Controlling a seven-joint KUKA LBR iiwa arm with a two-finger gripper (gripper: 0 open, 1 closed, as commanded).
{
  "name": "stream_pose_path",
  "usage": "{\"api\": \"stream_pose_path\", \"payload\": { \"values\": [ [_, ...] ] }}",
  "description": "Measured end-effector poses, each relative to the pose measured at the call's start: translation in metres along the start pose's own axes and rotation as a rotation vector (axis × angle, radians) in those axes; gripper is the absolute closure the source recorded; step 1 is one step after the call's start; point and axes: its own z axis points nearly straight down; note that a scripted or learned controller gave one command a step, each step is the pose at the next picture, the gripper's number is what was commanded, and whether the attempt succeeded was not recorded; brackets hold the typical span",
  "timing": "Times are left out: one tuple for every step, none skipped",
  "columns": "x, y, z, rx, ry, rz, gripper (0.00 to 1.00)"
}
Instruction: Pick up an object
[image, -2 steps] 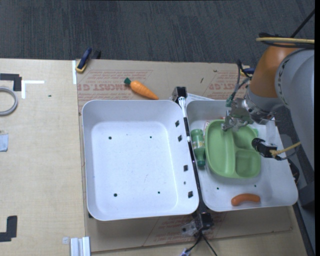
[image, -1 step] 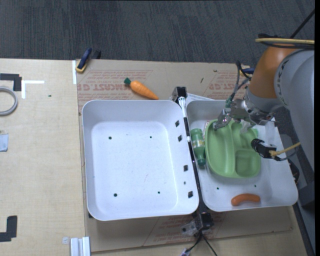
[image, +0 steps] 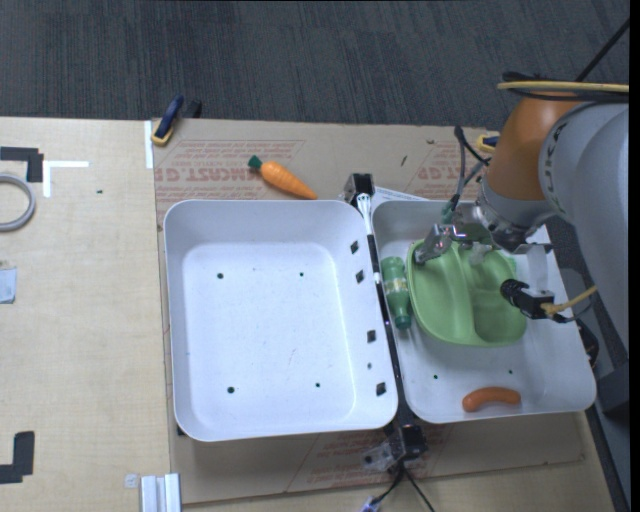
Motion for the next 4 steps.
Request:
{"api": "stream_pose_path", "payload": {
  "values": [
    [-0.004,0.000,-0.012,0.005,-0.006,0.001,1.00],
    [-0.002,0.000,-0.010,0.003,-0.003,-0.001,0.00],
    [-0.070,0.029,0.001,-0.009,0.014,-0.207,0.00],
    [-0.005,0.029,-0.001,-0.013,0.010,-0.251,0.00]
  ]
}}
